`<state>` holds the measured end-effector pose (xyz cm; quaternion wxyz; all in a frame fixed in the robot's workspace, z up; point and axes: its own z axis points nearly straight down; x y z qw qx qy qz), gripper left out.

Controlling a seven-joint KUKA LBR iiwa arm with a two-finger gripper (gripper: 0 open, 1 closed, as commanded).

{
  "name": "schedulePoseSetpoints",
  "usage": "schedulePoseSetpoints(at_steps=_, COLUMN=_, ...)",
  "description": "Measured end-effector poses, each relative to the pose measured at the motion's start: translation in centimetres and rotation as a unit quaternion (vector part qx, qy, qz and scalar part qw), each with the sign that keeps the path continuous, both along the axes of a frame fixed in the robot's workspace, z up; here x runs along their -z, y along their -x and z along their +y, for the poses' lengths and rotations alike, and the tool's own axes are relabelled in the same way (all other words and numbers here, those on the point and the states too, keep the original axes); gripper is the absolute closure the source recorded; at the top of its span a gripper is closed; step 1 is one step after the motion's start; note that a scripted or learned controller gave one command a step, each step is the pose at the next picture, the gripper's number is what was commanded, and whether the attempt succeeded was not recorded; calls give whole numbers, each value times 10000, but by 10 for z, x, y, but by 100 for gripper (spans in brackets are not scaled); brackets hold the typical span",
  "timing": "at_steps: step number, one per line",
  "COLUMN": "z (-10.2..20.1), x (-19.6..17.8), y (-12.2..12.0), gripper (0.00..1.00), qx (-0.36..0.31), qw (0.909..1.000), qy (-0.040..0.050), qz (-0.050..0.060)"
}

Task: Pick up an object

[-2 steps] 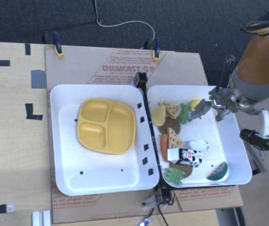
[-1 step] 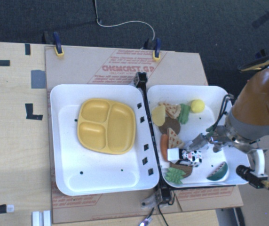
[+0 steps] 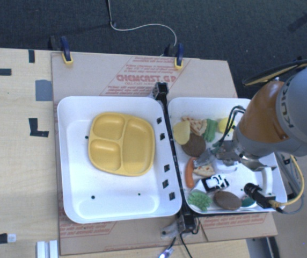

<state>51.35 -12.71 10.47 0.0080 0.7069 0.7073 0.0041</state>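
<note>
The arm (image 3: 274, 117) hides much of the right bin (image 3: 207, 102).

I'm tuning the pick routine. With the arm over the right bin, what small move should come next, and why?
Probably a short straight descent: the gripper hangs over the right bin among toy foods, close above the sandwich wedge, with nothing visibly held.

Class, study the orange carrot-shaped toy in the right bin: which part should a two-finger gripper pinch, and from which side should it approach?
Pinch the orange carrot-shaped toy across its narrow middle, coming straight down from above. It lies flat and slender, lengthwise along the bin's left wall, so fingers should probably close across its width.
</note>
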Motion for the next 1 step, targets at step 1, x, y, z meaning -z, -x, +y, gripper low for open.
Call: schedulePoseSetpoints(at_steps=1, z=-29, x=9, y=-117, gripper=0, qx=-16, qw=10000, qy=6, qz=6)
